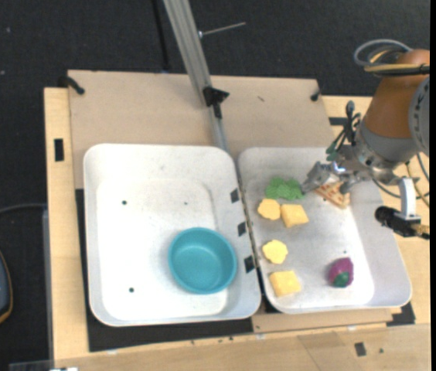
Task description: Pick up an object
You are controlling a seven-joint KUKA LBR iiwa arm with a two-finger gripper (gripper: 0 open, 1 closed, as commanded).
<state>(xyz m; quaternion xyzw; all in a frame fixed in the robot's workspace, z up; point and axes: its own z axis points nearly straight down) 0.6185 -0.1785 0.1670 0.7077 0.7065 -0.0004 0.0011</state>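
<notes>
Black floor surrounds the wooden surface, where you see 2 white bins side by side. Left bin holds a blue bowl. Right bin holds a green piece, 4 yellow pieces and a purple piece with green end. Your end effector hangs over the upper part of the right bin, just beside a small brown and white piece. I cannot tell if it is open or closed. Nothing shows clearly between its tips.
</notes>
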